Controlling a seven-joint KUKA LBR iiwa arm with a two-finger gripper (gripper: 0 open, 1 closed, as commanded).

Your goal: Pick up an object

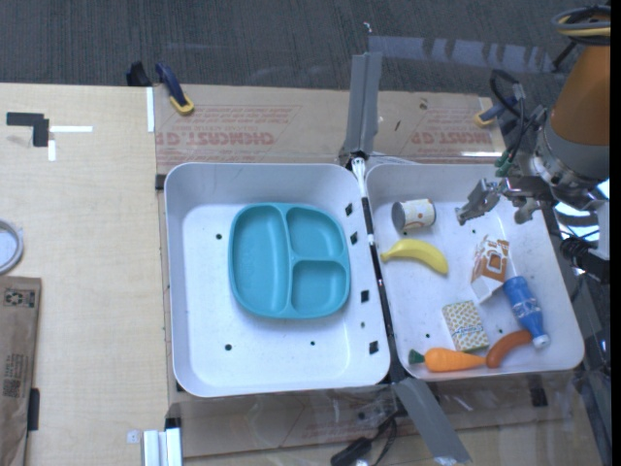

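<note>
The right bin (558, 260) holds several objects. A yellow banana (417, 254) lies near its left side, with a small tan cup (414, 215) on its side just behind it. An orange-and-white packet (490, 258) and a blue bottle (524, 309) lie toward the right. At the front are a beige square packet (466, 325), an orange carrot (451, 360) and a reddish sausage (507, 348). My gripper (502, 205) hangs over the bin's back right part, above the orange-and-white packet, open with nothing between its fingers.
The left bin (184, 260) holds a teal divided plate (289, 260). A grey divider post (364, 105) rises between the bins at the back. Cardboard (262, 124) lies behind the bins, with a blue-and-yellow clamp (175, 90) on it.
</note>
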